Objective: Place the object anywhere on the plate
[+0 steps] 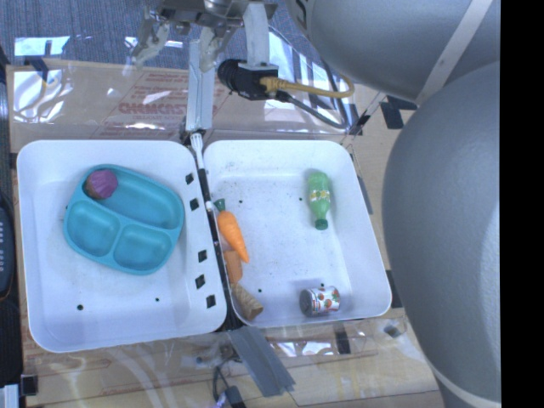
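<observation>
The claw (157,36) hangs high beyond the bins, pinching nothing I can see, because the purple object (102,184) already sits below it on the plate (136,228).

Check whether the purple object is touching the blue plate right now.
Touching. The camera view shows the purple object resting inside the blue plate, in its upper-left compartment, with no gap.

A purple object (102,183) sits in the far-left compartment of my blue plate (161,202); carrot (232,234) lies in the right bin (357,219).
</observation>
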`<state>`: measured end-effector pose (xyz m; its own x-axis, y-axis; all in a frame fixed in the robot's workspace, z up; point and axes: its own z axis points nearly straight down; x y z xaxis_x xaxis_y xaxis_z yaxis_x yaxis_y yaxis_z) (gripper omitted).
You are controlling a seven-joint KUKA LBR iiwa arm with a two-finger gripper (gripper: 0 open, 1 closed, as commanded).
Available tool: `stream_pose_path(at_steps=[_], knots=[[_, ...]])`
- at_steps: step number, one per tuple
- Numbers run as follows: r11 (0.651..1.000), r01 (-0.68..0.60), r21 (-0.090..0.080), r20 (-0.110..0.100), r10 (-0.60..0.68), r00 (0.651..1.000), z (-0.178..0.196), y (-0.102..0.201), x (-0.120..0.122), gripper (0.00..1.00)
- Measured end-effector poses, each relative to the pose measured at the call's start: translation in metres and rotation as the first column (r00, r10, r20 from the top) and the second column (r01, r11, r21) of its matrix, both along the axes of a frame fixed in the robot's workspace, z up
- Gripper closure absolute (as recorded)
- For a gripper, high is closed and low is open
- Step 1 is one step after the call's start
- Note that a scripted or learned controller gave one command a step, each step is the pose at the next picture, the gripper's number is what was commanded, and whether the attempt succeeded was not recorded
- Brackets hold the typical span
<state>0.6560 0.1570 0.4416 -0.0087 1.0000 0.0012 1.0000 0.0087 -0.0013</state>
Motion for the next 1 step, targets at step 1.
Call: stream_pose_path(at_steps=[1], knots=[[1.000,0.006,-0.002,-0.004,-0.006,1.000,0.0001,-0.0619,0.0003,0.00]])
